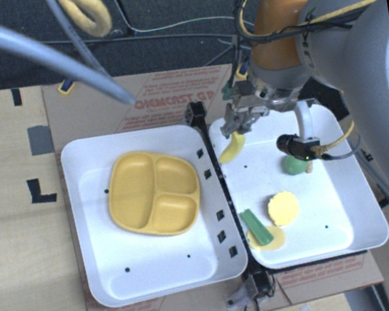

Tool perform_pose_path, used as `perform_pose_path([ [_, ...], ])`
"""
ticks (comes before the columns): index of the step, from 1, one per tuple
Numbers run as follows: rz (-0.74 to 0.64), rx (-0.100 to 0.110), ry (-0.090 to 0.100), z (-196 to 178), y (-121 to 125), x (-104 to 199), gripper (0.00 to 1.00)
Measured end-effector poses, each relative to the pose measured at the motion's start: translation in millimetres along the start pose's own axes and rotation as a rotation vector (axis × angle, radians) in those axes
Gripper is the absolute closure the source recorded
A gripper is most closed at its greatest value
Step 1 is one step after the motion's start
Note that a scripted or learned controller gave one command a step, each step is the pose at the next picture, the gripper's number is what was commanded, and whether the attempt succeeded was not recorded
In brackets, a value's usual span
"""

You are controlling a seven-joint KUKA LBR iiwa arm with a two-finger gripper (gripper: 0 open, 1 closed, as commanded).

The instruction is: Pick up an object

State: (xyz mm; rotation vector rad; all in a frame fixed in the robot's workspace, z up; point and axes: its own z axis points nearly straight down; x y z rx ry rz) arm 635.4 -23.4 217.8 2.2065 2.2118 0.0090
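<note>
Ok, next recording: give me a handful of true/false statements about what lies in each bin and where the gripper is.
1. The yellow divided plate lies in the left bin. True.
2. The gripper is over the left bin. False: it is at the far left corner of the right bin, by a yellow banana-shaped piece.
3. A green stick lies near the right bin's front left. True.
4. The round yellow piece sits on the divided plate. False: it lies in the right bin, beside the green stick.
</note>
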Motion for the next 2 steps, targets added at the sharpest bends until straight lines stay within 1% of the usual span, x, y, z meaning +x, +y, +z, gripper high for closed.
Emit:
perform_pose_path([
  [1, -0.003, 0.016, 0.007, -9, 6, 57, 1.00],
  [2, -0.005, 0.017, 0.010, -18, 5, 115, 1.00],
])
